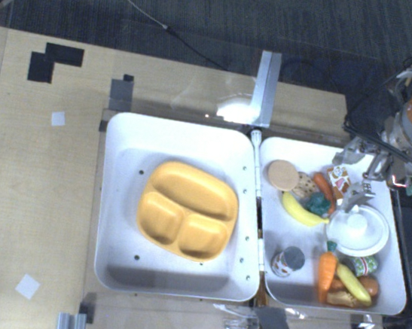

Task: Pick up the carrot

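I am watching the jaws point(356, 190) hanging over the far part of the right bin point(399, 297); they are standing slightly parted with nothing between them. The carrot point(325, 273) is lying nearer the camera than the jaws, well apart from them, past a white bowl point(359, 231) sitting just beneath them. A banana point(300, 210) is lying to their left. Further left, a yellow tray point(187, 210) is resting in the left bin point(123, 186). Both bins are sitting on a pale wooden worktop point(27, 195), with dark carpet point(176, 0) showing beyond.
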